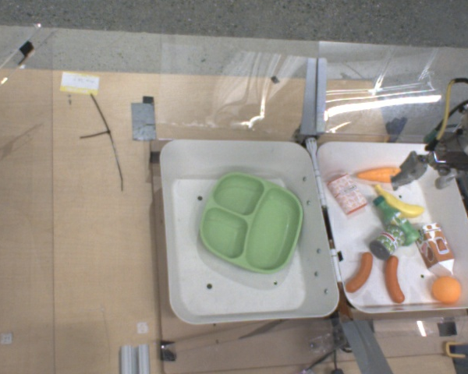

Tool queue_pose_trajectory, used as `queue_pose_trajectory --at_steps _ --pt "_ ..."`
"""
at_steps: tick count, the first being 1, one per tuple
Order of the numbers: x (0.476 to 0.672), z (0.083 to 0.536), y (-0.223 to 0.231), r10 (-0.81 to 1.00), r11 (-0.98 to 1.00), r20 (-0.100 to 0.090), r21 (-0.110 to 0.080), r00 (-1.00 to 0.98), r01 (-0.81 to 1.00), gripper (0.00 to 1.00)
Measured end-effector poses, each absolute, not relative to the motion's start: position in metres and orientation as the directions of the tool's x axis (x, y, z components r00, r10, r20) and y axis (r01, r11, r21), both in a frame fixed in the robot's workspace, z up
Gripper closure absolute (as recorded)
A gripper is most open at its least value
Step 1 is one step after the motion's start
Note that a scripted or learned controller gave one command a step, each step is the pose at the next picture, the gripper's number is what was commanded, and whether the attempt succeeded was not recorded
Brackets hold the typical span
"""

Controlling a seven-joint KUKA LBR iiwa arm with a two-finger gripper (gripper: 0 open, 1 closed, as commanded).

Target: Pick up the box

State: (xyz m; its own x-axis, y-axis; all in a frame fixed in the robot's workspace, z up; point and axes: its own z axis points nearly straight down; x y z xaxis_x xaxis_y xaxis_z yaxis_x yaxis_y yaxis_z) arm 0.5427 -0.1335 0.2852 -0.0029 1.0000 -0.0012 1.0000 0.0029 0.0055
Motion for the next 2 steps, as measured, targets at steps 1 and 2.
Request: queue_pose_trajectory --at_steps 1,2 --pt "0.594 0.159 -0.109 0.994 0.108 -0.001 0.002 -0.108 0.994 0.00" --pt "0.629 0.098 -0.128 0.998 0.064 -0.003 0.016 -0.064 0.998 0.00"
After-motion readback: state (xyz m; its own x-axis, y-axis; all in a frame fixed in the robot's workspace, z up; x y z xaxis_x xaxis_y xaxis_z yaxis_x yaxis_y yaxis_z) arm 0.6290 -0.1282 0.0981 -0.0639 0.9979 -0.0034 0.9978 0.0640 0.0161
